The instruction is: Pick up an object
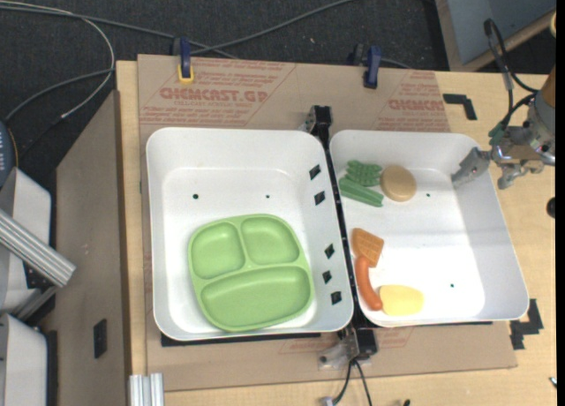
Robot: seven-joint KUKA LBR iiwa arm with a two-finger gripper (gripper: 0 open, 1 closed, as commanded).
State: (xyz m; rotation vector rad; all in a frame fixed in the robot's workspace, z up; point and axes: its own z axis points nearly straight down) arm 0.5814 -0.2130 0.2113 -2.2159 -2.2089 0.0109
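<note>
I see the tool [488, 164] over the right bin's [494, 245] far right edge, fingers spread and holding nothing. Green beans [361, 182], a bun [399, 184], a carrot [366, 282] and a yellow piece [402, 299] lie on that bin's left side

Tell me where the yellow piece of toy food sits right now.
The yellow piece lies in the right bin, near its front edge, touching the orange-red carrot-like piece on its left.

Pincer [488, 169] hovers over right bin [494, 245] edge (toy food [380, 236] below).
</note>
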